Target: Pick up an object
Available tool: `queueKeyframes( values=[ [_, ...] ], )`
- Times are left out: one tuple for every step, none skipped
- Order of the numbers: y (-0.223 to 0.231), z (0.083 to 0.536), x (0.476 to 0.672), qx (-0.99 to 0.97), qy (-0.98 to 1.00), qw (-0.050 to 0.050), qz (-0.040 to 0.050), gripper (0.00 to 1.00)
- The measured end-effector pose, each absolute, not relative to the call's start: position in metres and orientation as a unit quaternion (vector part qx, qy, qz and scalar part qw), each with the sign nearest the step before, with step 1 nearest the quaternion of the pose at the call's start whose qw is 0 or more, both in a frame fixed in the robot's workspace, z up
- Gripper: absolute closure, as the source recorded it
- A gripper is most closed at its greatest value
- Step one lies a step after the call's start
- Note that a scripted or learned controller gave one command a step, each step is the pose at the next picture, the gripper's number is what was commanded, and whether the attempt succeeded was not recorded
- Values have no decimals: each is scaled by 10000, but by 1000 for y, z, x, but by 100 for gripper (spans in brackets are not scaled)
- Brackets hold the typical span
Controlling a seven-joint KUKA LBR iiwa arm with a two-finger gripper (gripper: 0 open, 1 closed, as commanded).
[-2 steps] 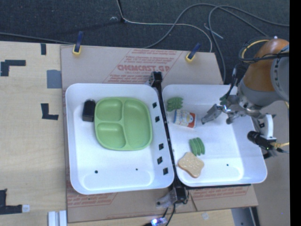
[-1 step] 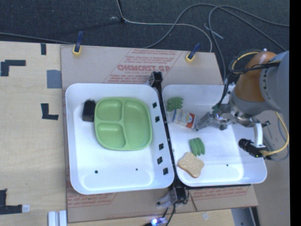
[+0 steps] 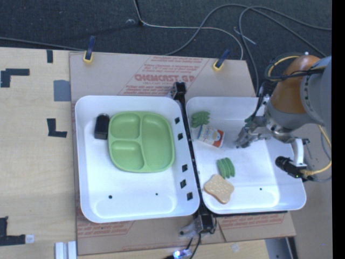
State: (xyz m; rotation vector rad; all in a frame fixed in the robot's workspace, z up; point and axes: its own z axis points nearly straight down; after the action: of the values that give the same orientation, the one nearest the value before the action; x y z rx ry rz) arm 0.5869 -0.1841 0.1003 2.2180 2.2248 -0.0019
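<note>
The right bin (image 3: 269, 198) holds a green leafy toy (image 3: 200, 118) at its upper left, a small white carton with a red end (image 3: 210, 136) below it, a green pea-pod-like toy (image 3: 226, 167) in the middle, and a slice of toast (image 3: 218, 189) near the front. My gripper (image 3: 243, 139) hangs low over the right bin, just right of the carton and apart from it. Nothing is visible between its tips.
The left bin (image 3: 91, 198) holds a green divided plate (image 3: 142, 141) and a small black block (image 3: 101, 127) beside the plate's left edge. A black divider (image 3: 186, 150) runs between the bins. Cables trail across the dark floor behind the bench.
</note>
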Motion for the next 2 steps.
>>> queueKeyframes(
  values=[
    [-183, 142, 587, 7066, 7076, 2, 7, 100],
    [-181, 205, 588, 7063, 7079, 14, 10, 100]
  ],
)
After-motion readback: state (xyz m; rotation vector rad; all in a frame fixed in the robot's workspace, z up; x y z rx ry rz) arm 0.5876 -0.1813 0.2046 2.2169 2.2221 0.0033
